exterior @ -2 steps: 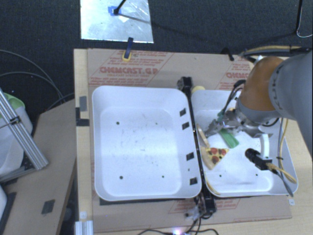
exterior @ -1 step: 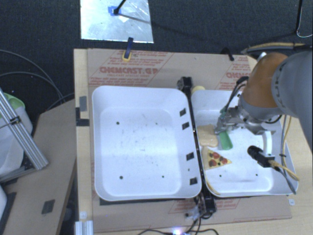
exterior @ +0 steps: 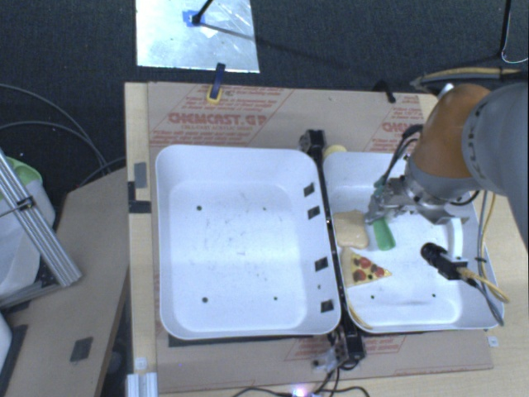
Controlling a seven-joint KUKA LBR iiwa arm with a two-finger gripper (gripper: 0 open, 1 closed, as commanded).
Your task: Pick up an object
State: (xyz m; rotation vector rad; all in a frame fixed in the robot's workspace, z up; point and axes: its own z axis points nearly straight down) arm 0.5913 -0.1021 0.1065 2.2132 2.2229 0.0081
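Underneath, a brown board (exterior: 248, 110) with red lettering is covering the bench. The right bin (exterior: 413, 308) is sitting on it, pressing against the left bin (exterior: 178, 168) along a seam where black clips (exterior: 318, 213) are showing. Dark carpet (exterior: 66, 40) is spreading around the bench. Well beyond the right bin's far-left corner, a shiny metal sheet (exterior: 165, 31) is lying on that carpet, and a blue and yellow clamp (exterior: 216, 85) is sitting on the board's far edge. Well to the left of the right bin, past the other bin, an aluminium frame (exterior: 37, 230) is leaning over a tan side table (exterior: 91, 246).

Inside the right bin, near its left wall, a pale tan piece (exterior: 351, 230) is lying with a toy pizza slice (exterior: 368, 269) just on its near side. A green cylinder (exterior: 383, 236) is lying just beside the tan piece, toward the bin's middle. Its far end is running under the gripper (exterior: 380, 209), so contact is hard to judge. A small pale round thing (exterior: 335, 150) is peeking out at the right bin's far-left corner; whether it is inside the bin is unclear.

The arm (exterior: 496, 139) is reaching in over the right bin's right wall, its orange band (exterior: 446, 135) hanging above the bin's far side, and the gripper is hovering low over the green cylinder. Whether the gripper is open or closed, or has hold of anything, cannot be told.
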